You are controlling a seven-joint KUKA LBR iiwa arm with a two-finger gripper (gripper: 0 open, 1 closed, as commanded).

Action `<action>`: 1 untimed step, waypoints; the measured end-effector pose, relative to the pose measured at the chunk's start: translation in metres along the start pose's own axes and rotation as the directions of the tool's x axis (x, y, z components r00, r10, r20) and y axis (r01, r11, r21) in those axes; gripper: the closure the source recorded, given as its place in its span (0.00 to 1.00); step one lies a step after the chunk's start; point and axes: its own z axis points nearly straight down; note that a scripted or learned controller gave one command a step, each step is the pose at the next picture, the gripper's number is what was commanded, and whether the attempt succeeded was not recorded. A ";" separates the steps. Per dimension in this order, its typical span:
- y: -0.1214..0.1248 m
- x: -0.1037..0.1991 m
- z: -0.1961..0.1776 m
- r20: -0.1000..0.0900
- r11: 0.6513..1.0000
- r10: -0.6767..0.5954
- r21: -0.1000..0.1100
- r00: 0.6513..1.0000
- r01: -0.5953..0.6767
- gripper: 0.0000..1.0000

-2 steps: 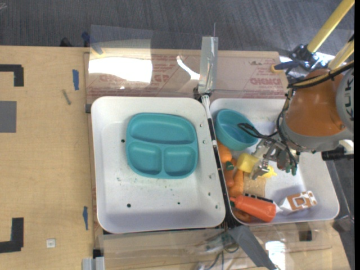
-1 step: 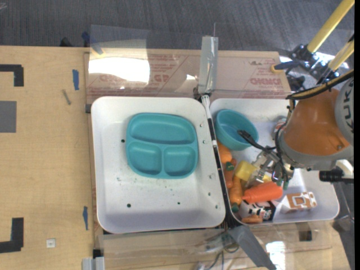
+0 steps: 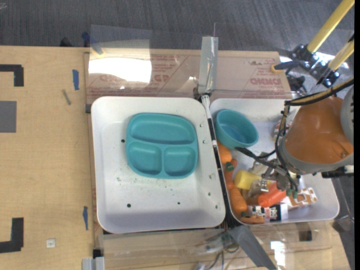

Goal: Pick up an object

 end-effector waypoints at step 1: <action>0.052 0.008 -0.159 -0.034 0.993 -0.119 -0.001 0.992 0.119 1.00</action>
